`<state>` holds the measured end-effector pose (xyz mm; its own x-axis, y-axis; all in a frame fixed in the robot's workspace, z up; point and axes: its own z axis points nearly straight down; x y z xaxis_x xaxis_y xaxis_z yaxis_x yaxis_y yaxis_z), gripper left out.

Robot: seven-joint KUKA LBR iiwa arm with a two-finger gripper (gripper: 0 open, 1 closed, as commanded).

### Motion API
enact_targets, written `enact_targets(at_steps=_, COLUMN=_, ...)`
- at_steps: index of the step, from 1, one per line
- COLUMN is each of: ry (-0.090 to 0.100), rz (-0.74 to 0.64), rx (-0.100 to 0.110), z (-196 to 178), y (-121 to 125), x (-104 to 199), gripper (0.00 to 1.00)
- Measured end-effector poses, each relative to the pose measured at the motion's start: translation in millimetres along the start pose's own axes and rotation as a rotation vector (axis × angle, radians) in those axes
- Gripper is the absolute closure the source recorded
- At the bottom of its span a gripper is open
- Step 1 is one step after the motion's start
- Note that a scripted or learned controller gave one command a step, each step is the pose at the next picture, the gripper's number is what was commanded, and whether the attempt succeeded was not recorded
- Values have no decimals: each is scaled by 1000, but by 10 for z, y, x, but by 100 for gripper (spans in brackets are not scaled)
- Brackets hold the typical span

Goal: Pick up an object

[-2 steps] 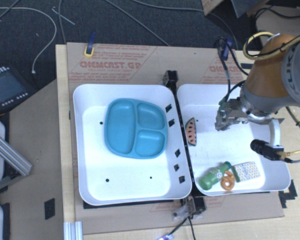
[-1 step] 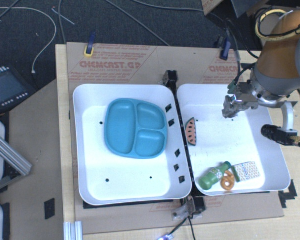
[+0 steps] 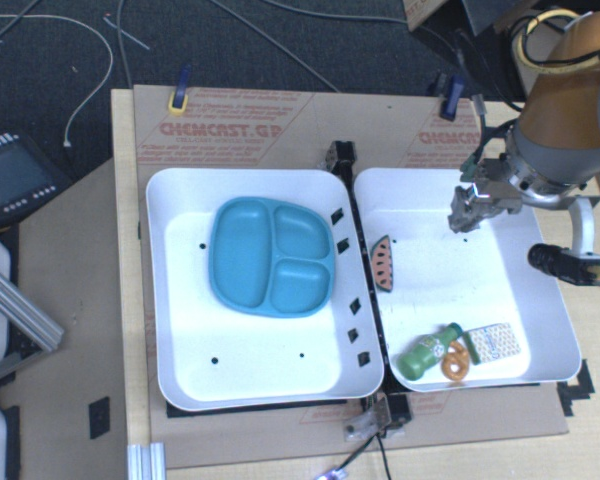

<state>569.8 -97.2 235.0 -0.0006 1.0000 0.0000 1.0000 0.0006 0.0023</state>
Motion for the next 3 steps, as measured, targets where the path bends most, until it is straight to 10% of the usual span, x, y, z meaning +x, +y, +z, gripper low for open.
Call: enact_targets(at_steps=3, ry=2, rz=-4, rx=1, z=213, y=365, x=1472, gripper=100)
